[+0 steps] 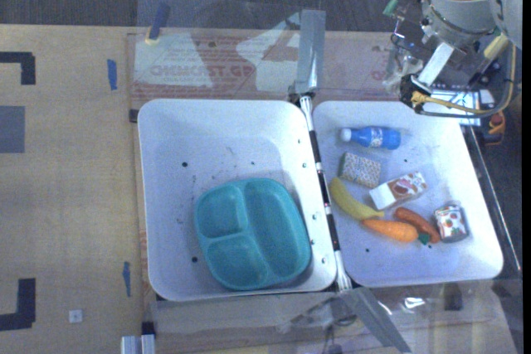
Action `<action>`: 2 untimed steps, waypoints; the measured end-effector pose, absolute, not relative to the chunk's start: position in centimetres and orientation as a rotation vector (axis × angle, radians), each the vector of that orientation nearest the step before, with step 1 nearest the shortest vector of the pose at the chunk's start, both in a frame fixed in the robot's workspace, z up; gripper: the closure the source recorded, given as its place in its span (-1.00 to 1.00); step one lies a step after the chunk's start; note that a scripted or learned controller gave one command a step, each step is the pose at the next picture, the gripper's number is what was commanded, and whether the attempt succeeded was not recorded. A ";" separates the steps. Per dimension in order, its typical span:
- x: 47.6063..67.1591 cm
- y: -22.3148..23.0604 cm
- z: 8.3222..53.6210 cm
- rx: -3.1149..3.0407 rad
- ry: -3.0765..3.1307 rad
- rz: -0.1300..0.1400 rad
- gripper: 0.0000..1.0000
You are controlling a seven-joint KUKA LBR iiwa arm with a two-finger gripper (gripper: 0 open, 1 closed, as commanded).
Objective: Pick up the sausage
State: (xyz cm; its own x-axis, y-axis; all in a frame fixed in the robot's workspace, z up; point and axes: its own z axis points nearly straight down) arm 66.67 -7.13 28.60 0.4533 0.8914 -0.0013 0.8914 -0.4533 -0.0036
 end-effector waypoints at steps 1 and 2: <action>66.7 -5.4 29.3 -2.700 -1.608 -0.002 1.00; 66.8 -5.5 30.4 -2.700 -1.610 -0.004 1.00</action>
